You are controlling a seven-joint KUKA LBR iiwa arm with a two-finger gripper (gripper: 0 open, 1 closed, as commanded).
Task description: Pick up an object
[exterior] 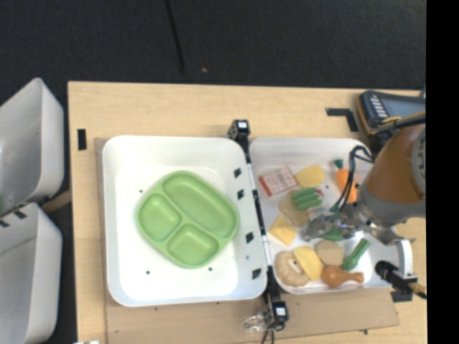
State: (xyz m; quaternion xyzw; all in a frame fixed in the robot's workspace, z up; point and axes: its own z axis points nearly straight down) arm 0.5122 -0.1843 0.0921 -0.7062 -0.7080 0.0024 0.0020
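We cannot tell how our gripper (326, 228) stands, so we should perhaps centre squarely over the cookie (330, 252) just below it.

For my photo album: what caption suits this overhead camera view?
Robot arm reaching into a toy-food bin, beside a bin holding a green divided plate.

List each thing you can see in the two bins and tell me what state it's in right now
Green divided plate: right way up, lying alone in the left bin.
Red and white packet: flat, near the right bin's back.
Yellow wedge: loose by the divider.
Bagel: flat in the front corner.
Drumstick: lying on its side at the front wall.
Tool: low among the right bin's toys, grip unclear.
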